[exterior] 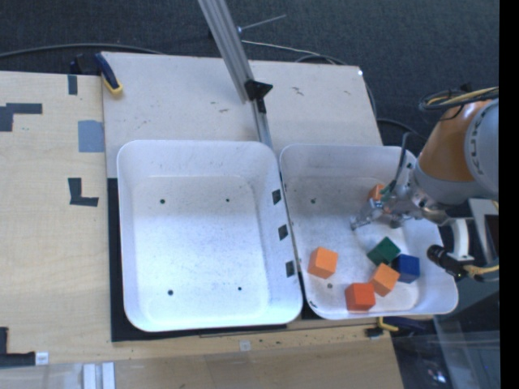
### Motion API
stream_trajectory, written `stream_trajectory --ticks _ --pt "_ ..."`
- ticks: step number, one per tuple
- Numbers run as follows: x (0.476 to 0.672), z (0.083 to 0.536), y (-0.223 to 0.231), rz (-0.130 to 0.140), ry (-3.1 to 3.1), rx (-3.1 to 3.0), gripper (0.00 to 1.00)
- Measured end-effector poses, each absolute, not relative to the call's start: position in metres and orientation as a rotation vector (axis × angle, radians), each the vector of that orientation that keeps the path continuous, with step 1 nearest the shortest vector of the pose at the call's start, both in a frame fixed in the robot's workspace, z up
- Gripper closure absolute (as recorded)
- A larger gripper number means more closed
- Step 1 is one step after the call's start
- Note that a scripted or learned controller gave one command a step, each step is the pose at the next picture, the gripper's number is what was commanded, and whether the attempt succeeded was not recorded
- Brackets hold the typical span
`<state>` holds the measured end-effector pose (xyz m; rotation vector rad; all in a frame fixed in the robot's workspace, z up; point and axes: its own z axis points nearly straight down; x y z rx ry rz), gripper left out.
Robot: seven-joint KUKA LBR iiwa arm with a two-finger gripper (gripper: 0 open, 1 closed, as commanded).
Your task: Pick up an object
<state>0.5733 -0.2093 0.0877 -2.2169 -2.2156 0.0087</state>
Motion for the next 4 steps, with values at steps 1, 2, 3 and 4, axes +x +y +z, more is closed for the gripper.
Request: stream_trajectory --ticks 1,2,3,4 --pt "0.653 0.093 -0.208 -0.004 -2.23 -2.219 0.0" --pt "0.649 0.102 -0.208 0.006 -2.225 -2.217 1.0" --pt "0.563 0.096 -0.147 -0.005 -2.228 -2.225 1.0" --pt "0.583 0.196 -0.074 -0.009 -2.233 -2.215 1.0"
